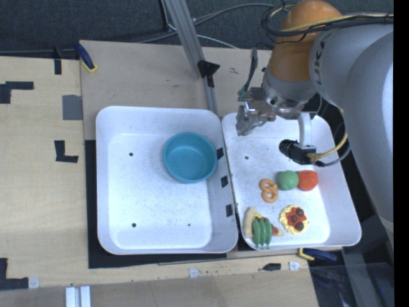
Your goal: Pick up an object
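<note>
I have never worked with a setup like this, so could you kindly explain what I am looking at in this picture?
A single camera looks down at a slant on a bench with two shallow white bins. The grey robot arm with an orange band reaches in from the right; its two-finger gripper hangs over the far corner of the right white bin, with nothing visibly between its fingers. The left white bin holds a round blue bowl. The right one holds small toy foods: a pretzel, a green ball, a red-orange ball, a little pizza and a green vegetable piece.

no readable text, no labels, no brands, no numbers anywhere in view
</note>
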Robot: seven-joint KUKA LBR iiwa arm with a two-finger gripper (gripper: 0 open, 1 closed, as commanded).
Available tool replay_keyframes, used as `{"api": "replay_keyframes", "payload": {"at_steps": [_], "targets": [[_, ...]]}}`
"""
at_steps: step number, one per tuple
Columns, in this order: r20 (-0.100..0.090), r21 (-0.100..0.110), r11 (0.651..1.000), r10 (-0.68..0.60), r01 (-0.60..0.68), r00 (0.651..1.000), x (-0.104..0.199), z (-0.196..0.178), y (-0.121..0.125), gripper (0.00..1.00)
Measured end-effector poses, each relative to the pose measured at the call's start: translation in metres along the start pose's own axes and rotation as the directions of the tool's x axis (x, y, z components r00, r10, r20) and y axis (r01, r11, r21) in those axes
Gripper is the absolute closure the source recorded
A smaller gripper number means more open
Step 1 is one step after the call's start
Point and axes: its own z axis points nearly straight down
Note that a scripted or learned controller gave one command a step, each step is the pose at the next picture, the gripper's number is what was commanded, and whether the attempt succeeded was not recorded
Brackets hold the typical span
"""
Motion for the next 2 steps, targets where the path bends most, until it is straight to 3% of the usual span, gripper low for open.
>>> {"api": "replay_keyframes", "payload": {"at_steps": [1, 2], "targets": [[0.000, 0.000, 1.000, 0.000, 0.000, 1.000, 0.058, 0.004, -0.005, 1.00], [0.000, -0.002, 1.000, 0.000, 0.000, 1.000, 0.109, -0.015, -0.006, 1.00]]}}
